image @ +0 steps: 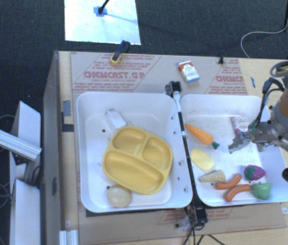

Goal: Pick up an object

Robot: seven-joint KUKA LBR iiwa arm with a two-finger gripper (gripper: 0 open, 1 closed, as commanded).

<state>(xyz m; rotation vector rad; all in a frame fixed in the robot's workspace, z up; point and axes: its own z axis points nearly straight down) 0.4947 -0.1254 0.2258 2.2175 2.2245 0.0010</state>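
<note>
The right bin (218, 112) holds an orange carrot (200, 134), a pale yellow piece (202, 158), a beige wedge (213, 176), two sausages (228, 181) (237, 191), a purple item (255, 172), a green item (261, 190) and a pink-and-white packet (239, 123). My gripper (240, 142) hangs over the right half of this bin, just below the packet and above the purple item. It is to the right of the carrot. Nothing is visibly held in it.
The left bin (90, 137) contains a yellow divided tray (137, 160), a white object (115, 119) and a beige round lump (119, 196). Behind the bins on the bench lie a small red-and-white box (188, 71) and a yellow-and-blue tool (118, 52).
</note>
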